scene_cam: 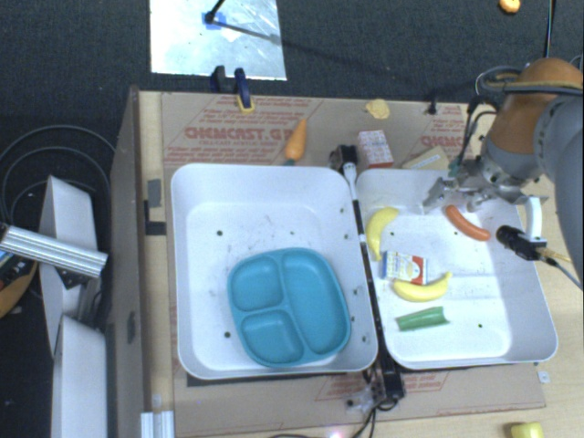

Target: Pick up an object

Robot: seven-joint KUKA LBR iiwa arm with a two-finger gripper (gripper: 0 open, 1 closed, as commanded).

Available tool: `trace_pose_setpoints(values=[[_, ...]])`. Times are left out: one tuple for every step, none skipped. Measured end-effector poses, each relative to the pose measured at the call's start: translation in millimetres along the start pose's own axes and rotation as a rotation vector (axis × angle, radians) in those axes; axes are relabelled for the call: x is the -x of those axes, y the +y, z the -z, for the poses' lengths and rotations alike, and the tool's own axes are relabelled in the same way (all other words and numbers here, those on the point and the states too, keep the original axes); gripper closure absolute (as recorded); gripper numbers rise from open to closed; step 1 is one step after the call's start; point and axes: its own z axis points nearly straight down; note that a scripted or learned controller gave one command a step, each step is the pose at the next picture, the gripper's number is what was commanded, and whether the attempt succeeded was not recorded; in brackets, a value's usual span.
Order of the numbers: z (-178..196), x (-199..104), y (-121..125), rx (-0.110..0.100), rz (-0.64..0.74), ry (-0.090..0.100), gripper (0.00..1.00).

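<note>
The right bin (525, 331) holds an orange-red sausage (467, 224), a yellow banana (379, 229), a second banana (422, 287), a small white and red carton (403, 267) and a green pod (421, 318). My gripper (456, 197) hangs over the bin's far right part, just above and left of the sausage. Its fingers look spread, with nothing between them. A blue divided plate (288, 305) lies in the left bin (196, 245).
On the cardboard behind the bins lie a carrot (295, 140), a small box (375, 148) and a yellow scrap (377, 109). A black cable plug (518, 242) hangs over the right bin's right side. The arm's grey and orange body (538, 117) stands at the far right.
</note>
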Motion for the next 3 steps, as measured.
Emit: trace_pose_setpoints(values=[[35,-19,0,0.0,0.004,0.001,0.0],[-1,-7,-23,-0.003,0.0,0.0,0.0],[54,18,1,0.003,0.0,-0.001,0.0]])
